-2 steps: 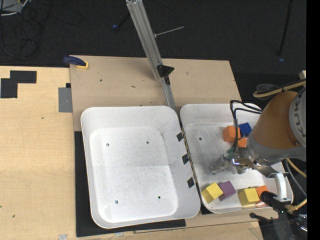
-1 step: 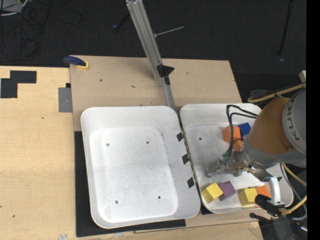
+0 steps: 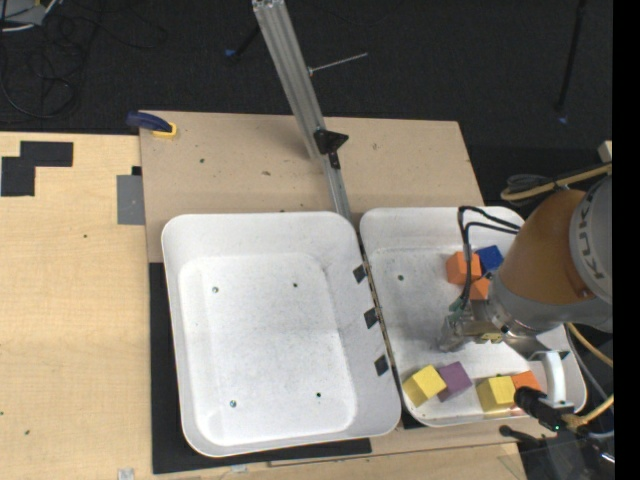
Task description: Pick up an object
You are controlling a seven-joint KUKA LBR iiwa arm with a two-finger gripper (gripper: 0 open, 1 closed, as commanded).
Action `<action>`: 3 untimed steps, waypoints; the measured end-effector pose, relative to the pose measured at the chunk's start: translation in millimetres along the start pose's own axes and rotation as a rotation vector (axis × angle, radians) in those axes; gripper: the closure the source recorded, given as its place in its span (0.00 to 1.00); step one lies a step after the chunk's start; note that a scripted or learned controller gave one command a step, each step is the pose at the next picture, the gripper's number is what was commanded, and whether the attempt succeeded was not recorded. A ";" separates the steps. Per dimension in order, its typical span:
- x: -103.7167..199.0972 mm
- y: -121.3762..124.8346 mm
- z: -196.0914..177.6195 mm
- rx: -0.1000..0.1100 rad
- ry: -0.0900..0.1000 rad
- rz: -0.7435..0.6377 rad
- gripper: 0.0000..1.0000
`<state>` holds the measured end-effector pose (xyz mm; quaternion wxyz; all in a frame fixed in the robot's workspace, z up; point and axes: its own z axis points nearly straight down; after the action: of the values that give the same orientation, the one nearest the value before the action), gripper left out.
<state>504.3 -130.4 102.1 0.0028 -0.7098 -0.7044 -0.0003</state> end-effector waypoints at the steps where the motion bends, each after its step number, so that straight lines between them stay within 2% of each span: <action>1: -1.6 -1.0 -62.7 -0.007 -0.005 -0.008 1.00; 3: 5.0 -11.5 -157.4 -0.007 -0.005 -0.009 1.00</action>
<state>493.4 -126.0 259.6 -0.0012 -0.7065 -0.7077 -0.0010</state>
